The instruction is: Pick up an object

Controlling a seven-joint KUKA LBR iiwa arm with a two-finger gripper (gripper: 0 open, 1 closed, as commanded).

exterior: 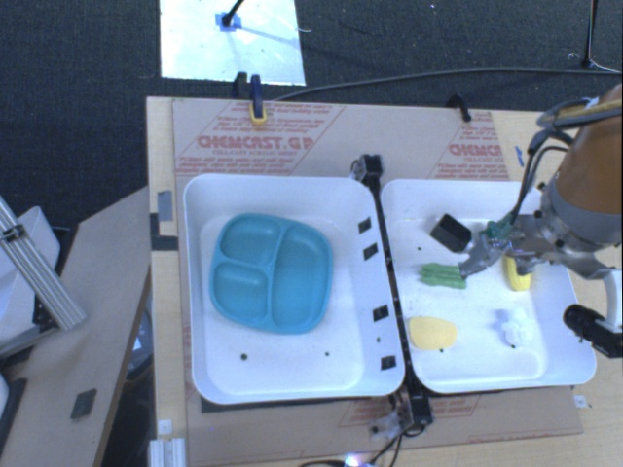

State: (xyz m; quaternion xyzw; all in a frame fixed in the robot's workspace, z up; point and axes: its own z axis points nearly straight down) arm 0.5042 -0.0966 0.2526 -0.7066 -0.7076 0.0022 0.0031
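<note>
Left bin (209,377): blue plate (270,271) | right bin (487,376): black block (451,232), green piece (441,275)

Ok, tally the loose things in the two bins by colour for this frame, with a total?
Blue: 1, the divided plate, left bin
Black: 1, block
Green: 1, long piece
Yellow: 2, flat piece and piece by the gripper
White: 1, small piece
Total: 6

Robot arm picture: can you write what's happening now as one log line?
pincer above right bin, beside green piece | nothing seen held | black block, yellow pieces, white piece in bin | blue plate in left bin
</note>
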